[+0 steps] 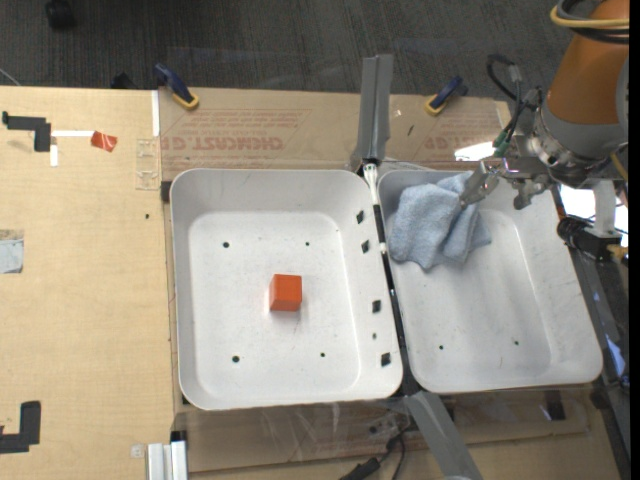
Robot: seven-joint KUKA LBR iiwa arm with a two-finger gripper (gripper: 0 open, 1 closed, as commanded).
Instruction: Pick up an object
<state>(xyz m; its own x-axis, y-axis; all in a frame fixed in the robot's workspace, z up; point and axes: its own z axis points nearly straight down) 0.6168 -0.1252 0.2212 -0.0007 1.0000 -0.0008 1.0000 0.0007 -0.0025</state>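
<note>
The grey arm with its orange band reached in from the right, and the two-finger gripper (497, 181) hung over the far end of the right shallow white plastic bin (520, 363). One corner of the crumpled light-blue cloth (432, 226) was drawn up to a peak between the fingers, so the claw appeared pinched on the fabric; most of the cloth lay on the bin floor against the divider. The small orange-red cube (286, 293) sat near the middle of the left white bin (200, 368), well apart from the gripper.

Risk, as judged: only a thin corner fold seemed caught, so the cloth's hanging weight could pull it free on lifting. The trailing part could also drag on the centre rim between the bins.

Room: the near half of the right bin floor lay bare, open for movement. The far wall and the right rim stood close to the wrist.
</note>
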